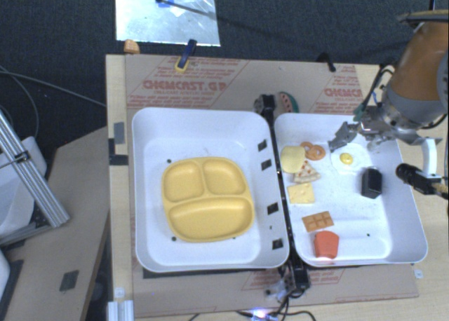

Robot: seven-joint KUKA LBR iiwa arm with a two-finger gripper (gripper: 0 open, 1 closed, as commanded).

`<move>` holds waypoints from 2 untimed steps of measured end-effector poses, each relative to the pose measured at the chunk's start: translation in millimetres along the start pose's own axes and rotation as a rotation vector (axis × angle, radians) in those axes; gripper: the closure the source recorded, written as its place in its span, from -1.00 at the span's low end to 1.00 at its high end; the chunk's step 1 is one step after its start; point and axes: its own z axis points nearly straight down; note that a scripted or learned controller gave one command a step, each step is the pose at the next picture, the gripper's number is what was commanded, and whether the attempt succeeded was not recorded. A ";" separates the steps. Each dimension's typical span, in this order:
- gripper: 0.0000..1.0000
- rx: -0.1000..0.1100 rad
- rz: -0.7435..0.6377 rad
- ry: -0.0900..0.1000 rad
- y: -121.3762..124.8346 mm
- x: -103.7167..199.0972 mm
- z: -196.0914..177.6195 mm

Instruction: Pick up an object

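**Crowded toys and a shallow wall: where this pick could slip**

The arm (pixel 421 67) reaches in from the right, and its hand (pixel 345 135) hangs over the upper part of the right bin (pixel 403 242). The grey fingers look slightly parted and nothing sits between them, so the hand carries nothing as far as the view shows.

The candidates all lie in that right bin. A fried egg (pixel 346 159) sits just below the hand, nearest to it. To its left, a pretzel (pixel 313 151), a pale round piece (pixel 292 158) and a pizza slice (pixel 306 172) are bunched together, touching or nearly so. Below them lie a cheese square (pixel 302 193), a waffle-like cracker (pixel 318 221) and an orange-red block (pixel 326 244). A black block (pixel 371 182) stands apart on the right. The left bin (pixel 147 186) holds a yellow divided plate (pixel 208 197).

The main risk, I judge, is flatness. The egg, cheese and cracker lie low against the bin floor, so closing fingers may slide over them and come up bare. Going for the cluster risks pinching two pieces at once or nudging neighbours aside. The hand also sits near the bin's upper wall, so a descent here could clip the rim. The black and orange-red blocks look taller and better separated, likely the safer grips, though they lie further from the hand.
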 end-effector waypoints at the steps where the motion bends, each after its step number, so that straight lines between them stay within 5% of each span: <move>1: -1.00 0.001 0.008 -0.002 -80.9 -66.3 94.8; 2: -1.00 0.001 -0.006 0.002 -57.2 12.6 114.1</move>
